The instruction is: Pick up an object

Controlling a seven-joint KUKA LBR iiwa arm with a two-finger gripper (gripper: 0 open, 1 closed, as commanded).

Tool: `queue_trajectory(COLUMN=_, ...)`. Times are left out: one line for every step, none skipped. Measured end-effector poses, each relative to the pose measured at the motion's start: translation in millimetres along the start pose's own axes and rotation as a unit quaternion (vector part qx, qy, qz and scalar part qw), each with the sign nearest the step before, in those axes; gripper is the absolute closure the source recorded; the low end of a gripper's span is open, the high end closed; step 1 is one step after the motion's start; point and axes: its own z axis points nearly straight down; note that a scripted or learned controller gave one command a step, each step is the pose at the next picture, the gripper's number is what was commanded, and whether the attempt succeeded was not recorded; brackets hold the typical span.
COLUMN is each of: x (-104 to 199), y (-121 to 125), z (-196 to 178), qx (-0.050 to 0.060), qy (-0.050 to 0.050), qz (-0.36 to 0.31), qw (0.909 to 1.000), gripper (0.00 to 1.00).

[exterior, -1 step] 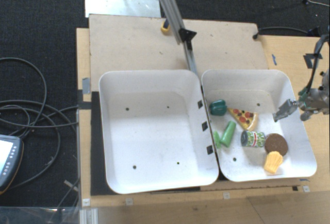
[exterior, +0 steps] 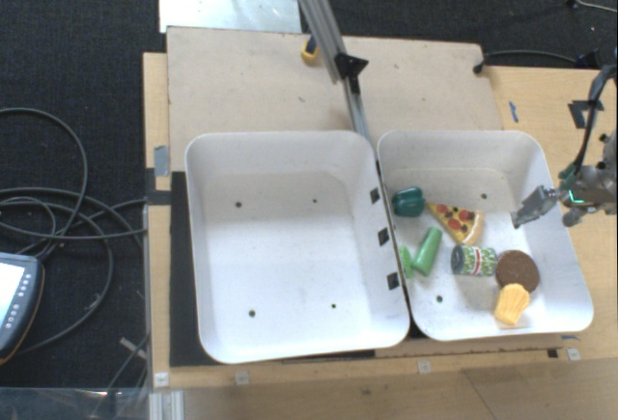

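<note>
At the right rim of the right bin (exterior: pixel 541 153), we see the gripper (exterior: pixel 533 207) reaching in from the bench edge, its dark tip hanging over the bin's right wall. We can't tell how wide it stands at this size, and we see nothing in it.

Nearest to it: the brown disc (exterior: pixel 519 269) and, just below and touching it, the yellow piece (exterior: pixel 512 304), both near the bin's front-right corner. A bit further left sits the green-and-white can (exterior: pixel 473 261) on its side, right beside the disc. Above that, the pizza slice (exterior: pixel 457 219), flat on the floor. Then the teal block (exterior: pixel 407 202) and the green stick (exterior: pixel 422 252), both close to the divider wall. The left bin (exterior: pixel 280 153) has no objects we can make out.

Our read: nothing picked yet, approach stage. Best target is probably the can or the yellow piece, since they have height to close on. Pizza and disc look flat, likely to slip. The can may roll, so we'd close across its round body, not end to end. Disc, can and yellow piece are crowded, so we'd come straight down and centre well to avoid nudging neighbours. Avoid the green stick and teal block: the wall leaves little room for a finger.
</note>
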Motion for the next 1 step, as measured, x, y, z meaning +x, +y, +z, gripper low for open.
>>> queue_trajectory(x=-0.3, y=-0.2, z=41.4, qx=0.002, qy=0.0, qz=0.001, qw=1.0, gripper=0.0)
